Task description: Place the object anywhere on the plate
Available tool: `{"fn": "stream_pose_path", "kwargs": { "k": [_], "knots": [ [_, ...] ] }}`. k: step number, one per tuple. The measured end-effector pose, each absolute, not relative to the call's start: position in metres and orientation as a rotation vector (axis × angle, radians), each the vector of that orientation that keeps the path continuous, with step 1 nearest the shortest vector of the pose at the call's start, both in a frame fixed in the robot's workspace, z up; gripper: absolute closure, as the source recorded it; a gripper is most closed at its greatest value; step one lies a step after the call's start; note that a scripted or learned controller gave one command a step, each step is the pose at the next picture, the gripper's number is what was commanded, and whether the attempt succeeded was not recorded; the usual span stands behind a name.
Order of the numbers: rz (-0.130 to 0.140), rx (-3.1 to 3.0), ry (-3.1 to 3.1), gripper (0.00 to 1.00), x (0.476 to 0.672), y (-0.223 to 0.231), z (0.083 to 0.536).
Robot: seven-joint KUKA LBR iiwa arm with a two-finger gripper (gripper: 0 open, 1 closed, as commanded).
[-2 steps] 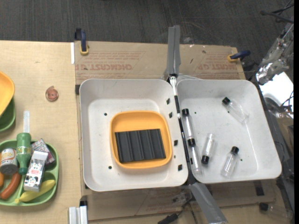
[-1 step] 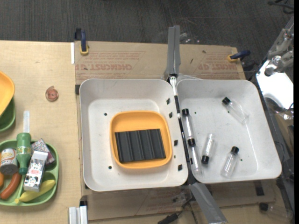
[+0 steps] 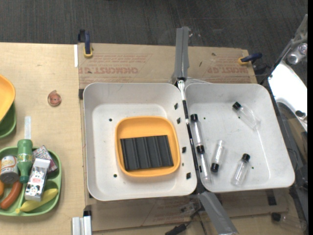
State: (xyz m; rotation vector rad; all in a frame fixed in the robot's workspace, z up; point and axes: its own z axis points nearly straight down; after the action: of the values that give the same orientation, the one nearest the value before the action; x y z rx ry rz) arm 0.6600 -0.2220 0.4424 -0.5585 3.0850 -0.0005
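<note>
Lying in right bin [image 3: 274,131], vials [image 3: 217,155], plate [image 3: 146,146] left.

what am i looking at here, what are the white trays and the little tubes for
This is one camera fixed above a robot workbench, looking down at a slant. Two shallow white bins sit side by side. The left bin holds an orange plate with a dark ribbed block lying on it. The right bin holds several clear vials with black caps, such as one near the top and one lower down. The robot arm shows at the right edge. The job is to put an object on the plate.
</note>
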Motion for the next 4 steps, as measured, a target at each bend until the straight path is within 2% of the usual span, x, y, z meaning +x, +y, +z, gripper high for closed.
{"fn": "stream_pose_path", "kwargs": {
  "k": [2, 4],
  "knots": [
    [-0.001, -1.629, 2.678, 1.00, 0.6600, -0.2217, 0.4424],
    [-0.001, -2.476, 1.924, 1.00, 0.6599, -0.2214, 0.4416]
  ]
}}
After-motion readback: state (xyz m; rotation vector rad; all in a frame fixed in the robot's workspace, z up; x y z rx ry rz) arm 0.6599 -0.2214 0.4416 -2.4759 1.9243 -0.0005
